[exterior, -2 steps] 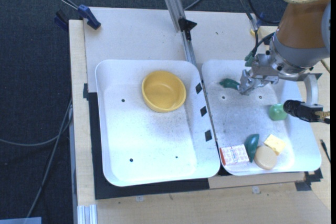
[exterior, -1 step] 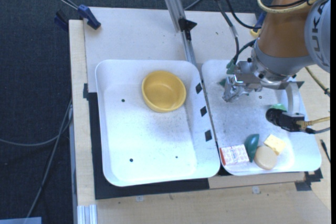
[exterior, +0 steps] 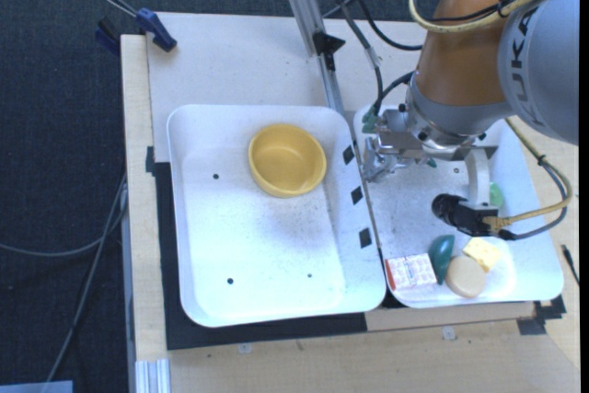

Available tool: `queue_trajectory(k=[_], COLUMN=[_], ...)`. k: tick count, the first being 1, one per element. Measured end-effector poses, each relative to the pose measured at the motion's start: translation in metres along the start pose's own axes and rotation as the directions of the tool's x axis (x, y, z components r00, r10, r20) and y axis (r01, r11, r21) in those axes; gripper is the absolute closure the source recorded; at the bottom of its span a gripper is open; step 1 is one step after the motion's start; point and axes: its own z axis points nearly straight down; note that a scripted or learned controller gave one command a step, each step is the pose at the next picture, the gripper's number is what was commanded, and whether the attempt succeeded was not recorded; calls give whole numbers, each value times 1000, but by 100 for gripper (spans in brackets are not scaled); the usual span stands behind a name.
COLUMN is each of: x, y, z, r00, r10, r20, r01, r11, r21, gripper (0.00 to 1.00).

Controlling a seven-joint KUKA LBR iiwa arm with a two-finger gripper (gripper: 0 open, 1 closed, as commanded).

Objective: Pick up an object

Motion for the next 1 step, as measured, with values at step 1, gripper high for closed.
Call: queue_trajectory(k=[1], x=[48], y=[0], z=[9], r00=[1000], r10=[1], r20=[2], r01=[-1], r11=[1000], r21=[4], gripper=[100])
